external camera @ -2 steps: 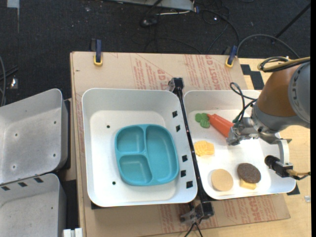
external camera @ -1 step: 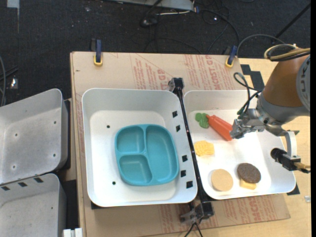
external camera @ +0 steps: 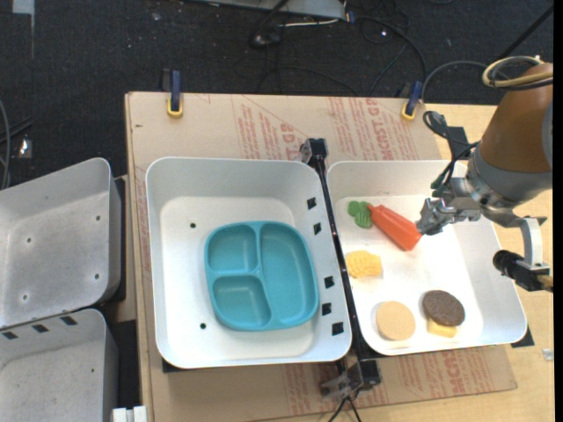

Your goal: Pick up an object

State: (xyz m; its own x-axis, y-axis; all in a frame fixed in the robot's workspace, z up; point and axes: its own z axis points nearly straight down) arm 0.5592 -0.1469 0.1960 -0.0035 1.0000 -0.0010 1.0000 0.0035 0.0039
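Observation:
An orange toy carrot (external camera: pixel 394 225) with a green top (external camera: pixel 360 211) lies in the right bin (external camera: pixel 493 319), toward its far left. My gripper (external camera: pixel 432 217) hangs just right of the carrot's thick end, very close to it; whether it touches is unclear. A yellow corn piece (external camera: pixel 364 265) lies in front of the carrot. A tan round cookie (external camera: pixel 395 320) and a dark brown round cookie (external camera: pixel 443 307) resting on a yellow piece (external camera: pixel 442 328) sit near the front of that bin.
The left bin (external camera: pixel 167 236) holds a teal divided plate (external camera: pixel 260 275). A black divider (external camera: pixel 332 253) runs between the bins. White lids (external camera: pixel 53 236) lie off to the left. The arm's grey and orange body (external camera: pixel 519 148) fills the right side.

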